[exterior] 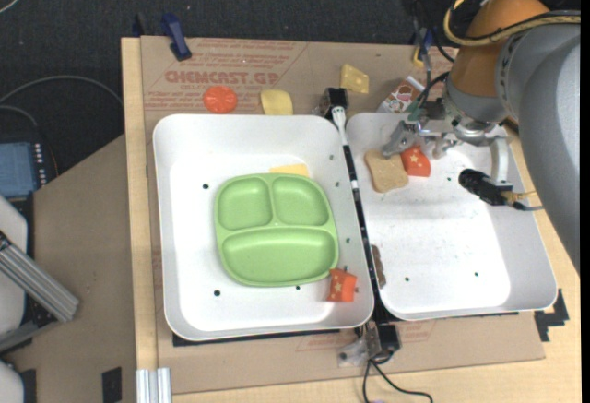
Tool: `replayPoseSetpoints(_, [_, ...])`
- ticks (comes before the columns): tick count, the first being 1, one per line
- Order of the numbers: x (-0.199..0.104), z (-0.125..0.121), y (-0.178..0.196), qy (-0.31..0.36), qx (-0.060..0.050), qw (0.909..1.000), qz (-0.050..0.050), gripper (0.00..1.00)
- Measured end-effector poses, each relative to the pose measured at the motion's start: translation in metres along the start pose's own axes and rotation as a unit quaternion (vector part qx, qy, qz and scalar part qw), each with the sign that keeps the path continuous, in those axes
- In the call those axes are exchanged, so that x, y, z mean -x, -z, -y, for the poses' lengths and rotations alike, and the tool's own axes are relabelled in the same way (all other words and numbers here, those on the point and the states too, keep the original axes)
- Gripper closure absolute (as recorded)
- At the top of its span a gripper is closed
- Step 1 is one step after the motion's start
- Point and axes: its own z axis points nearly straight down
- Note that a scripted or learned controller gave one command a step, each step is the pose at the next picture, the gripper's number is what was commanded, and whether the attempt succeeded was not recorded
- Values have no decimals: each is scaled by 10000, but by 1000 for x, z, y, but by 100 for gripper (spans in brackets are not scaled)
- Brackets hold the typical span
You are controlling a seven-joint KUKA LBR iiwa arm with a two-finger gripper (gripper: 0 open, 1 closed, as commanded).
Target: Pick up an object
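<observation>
Red plastic is what I'm watching: a small red toy piece point(417, 162) sits in the right bin point(442, 286), near its upper left corner, touching or just beside a tan slice of toy bread point(386, 172). My gripper point(417, 139) hangs directly over that red piece, with the grey arm and its orange band point(489, 41) reaching in from the right.

From my seat I cannot tell how the fingers stand; the metal around the wrist blurs into the red piece below it, and whether anything is actually pinched I won't claim. It looks to me as though the tips are at or just above the piece, but the slanted view gives me no sure height.

The relation that matters is simple: the red piece lies straight beneath the gripper, slightly toward the lower edge of the view, and the bread lies off to the left of it with its long axis running roughly up and down. I judge that a straight descent should meet the red piece, though the bread crowding its left side could get caught by one finger.

Elsewhere, a green divided plate point(275, 228) fills the middle of the left bin point(184, 161), with an orange block point(342, 285) at its lower right corner, well apart from the gripper.
</observation>
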Motion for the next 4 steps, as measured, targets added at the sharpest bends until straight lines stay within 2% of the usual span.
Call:
replayPoseSetpoints(1, [-1,1,12,-5,3,10000,-2,100])
replayPoseSetpoints(2, [-2,1,11,-1,-3,10000,-4,0])
replayPoseSetpoints(3, [4,32,0,-23,-43,10000,-22,0])
replayPoseSetpoints(4, [23,101,2,-37,-36,10000,-16,0])
